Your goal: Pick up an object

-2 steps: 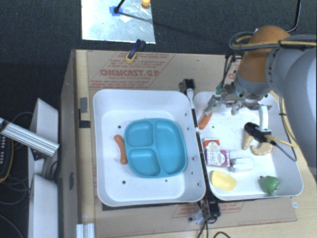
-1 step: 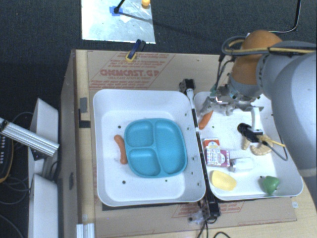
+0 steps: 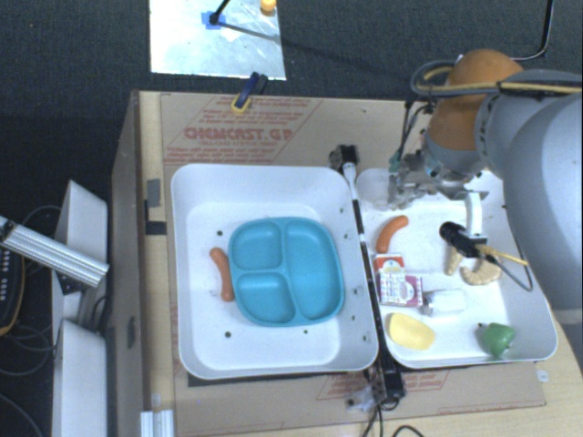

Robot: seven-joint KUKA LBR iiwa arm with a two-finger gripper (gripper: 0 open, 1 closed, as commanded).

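Note:
My gripper hangs over the back left part of the right bin, on the arm that reaches in from the right. Just in front of it lies an orange sausage, apart from the gripper. Further forward sit a small red and purple carton, a yellow lemon-like piece, a green pepper-like piece, a beige piece and a small white object.
The left bin holds a blue divided plate and a second orange sausage beside its left edge. A black divider rail runs between the bins. Cardboard lies behind them.

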